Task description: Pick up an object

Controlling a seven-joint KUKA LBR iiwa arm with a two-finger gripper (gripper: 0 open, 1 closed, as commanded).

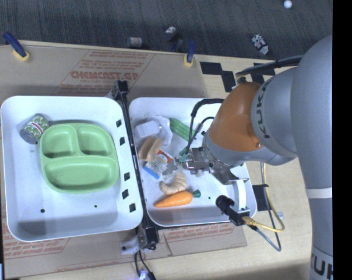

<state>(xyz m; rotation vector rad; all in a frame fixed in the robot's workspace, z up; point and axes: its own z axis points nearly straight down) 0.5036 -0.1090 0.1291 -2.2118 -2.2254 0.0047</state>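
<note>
The right bin (164, 217) holds several small objects. An orange carrot (173, 199) lies near its front wall, and a tan curled pastry (175, 183) sits just behind it. A blue and white packet (155, 167), a brown bread roll (149, 148), a pale crumpled piece (154, 126) and a green vegetable (179, 127) lie further back. My gripper (185, 162) is low over the middle of this bin, just right of the packet and above the pastry. The wrist hides what is directly beneath it.
The left bin (24, 214) holds a green divided plate (80, 156) and a small can (34, 127) at its back left corner. The arm's grey and orange body (246, 124) covers the right bin's right side. Clamps (190, 52) sit on the bench's far edge.
</note>
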